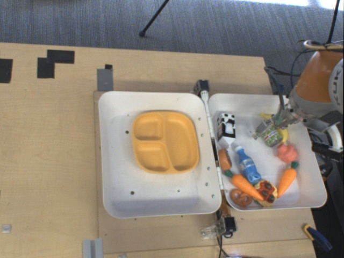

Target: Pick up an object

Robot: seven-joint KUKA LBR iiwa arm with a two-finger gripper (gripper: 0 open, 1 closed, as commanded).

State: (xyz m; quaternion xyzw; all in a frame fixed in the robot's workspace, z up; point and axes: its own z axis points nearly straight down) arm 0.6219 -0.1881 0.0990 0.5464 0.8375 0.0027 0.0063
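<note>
While low over right bin [314, 195], gripper [270, 129] sits on green-and-yellow object [274, 137] near far right corner. Cannot tell state of jaws. Nearby: pink lump [287, 153], two carrots [287, 180], blue bottle [248, 165], black-and-white piece [227, 126]. Yellow divided plate [163, 141] alone in left bin [113, 160] on worktop [48, 144].

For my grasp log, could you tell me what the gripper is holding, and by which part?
It cannot be told: the gripper sits low over a green toy in the right bin.
</note>
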